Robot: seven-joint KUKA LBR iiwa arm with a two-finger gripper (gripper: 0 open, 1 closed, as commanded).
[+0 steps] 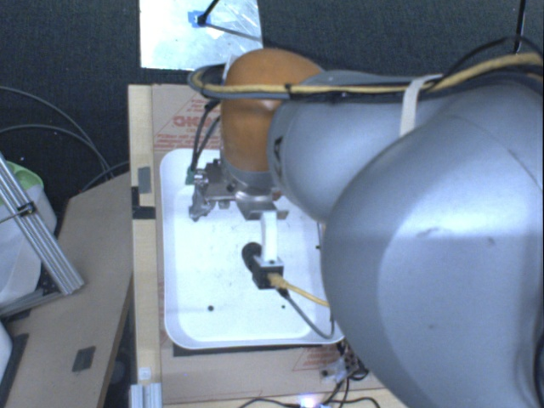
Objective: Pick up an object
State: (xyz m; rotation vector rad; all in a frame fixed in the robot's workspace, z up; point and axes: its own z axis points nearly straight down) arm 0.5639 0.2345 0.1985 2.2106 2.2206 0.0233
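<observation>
- The grey arm (425,228) is nearest the camera. It fills the near right of the scene and hides the right side of the white bin (200,266).
- Beyond it, the orange band (255,100) sits above the wrist. The gripper (210,195) hangs below that, over the far-left part of the bin and close to its far wall.
- The object to pick up: I cannot identify one. The bare bin floor carries only a few dark specks (211,307) near the front rim, too small to name. Anything further right is hidden behind the arm.
- The bin rests on printed cardboard (174,119), which extends past it on the far side.
- What could go wrong, as I judge it:
  - A close at this spot would likely catch nothing, since nothing graspable lies under the gripper.
  - The gripper is close to the far wall, so a descent could clip the rim or shove the bin across the cardboard.
  - The dark cables (201,138) looping beside the wrist could snag if the wrist turns sharply.
- Gripper state: the tool reads as a tangle of grey metal from this angle, so I cannot tell how far open it is. Nothing is seen held in it.
</observation>
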